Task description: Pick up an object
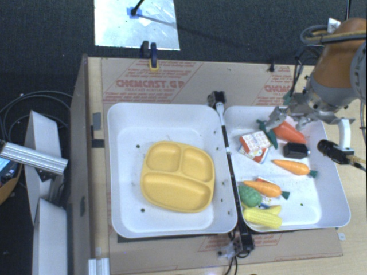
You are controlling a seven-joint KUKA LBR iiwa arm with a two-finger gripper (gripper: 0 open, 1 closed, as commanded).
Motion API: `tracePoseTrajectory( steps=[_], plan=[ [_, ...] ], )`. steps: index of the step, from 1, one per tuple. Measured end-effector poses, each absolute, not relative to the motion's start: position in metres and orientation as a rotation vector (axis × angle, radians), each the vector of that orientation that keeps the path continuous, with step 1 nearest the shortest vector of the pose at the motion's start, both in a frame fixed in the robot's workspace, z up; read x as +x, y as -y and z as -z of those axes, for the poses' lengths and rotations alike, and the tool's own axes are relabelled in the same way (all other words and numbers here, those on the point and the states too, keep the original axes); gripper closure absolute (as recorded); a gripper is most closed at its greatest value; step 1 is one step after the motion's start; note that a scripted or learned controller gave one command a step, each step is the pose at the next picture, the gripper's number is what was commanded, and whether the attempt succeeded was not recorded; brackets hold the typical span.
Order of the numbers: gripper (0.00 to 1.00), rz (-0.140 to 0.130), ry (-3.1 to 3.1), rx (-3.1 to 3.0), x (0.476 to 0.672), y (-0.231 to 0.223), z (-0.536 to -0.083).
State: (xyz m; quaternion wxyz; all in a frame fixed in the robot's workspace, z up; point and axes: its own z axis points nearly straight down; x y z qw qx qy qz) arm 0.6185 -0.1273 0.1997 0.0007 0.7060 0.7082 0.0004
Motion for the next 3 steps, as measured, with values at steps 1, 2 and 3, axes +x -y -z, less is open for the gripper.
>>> tracePoseTrajectory(
  steps=[1,2,3],
  plan=[
    [0.0,-0.011,-2.22,2.214,0.618,0.121,-0.107],
    [0.0,-0.025,-2.21,2.207,0.615,0.115,-0.098],
    [1.0,-0.036,-2.201,2.197,0.619,0.116,-0.111]
  ],
)
